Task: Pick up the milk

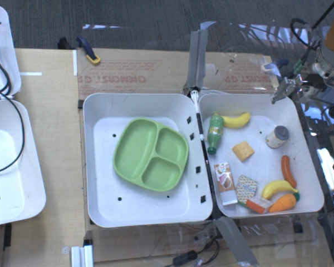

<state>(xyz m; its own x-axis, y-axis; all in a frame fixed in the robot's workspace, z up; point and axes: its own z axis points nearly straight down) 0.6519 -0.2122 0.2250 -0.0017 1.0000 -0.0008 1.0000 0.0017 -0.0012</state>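
Milk carton (pixel 224 182) lies flat, lower left of right bin (pixel 298 111); gripper (pixel 286 88) above upper-right rim, finger state unclear, nothing grasped.

Glossy white plastic bins (pixel 94 166), matt green plastic plate (pixel 150 154), printed paper milk carton (pixel 224 182), brown cardboard bench top (pixel 139 71)

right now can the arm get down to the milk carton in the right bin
Probably yes. The milk carton lies flat by the right bin's left wall with nothing on top; the gripper sits above the far right corner. The wall and the cracker packet crowd it.
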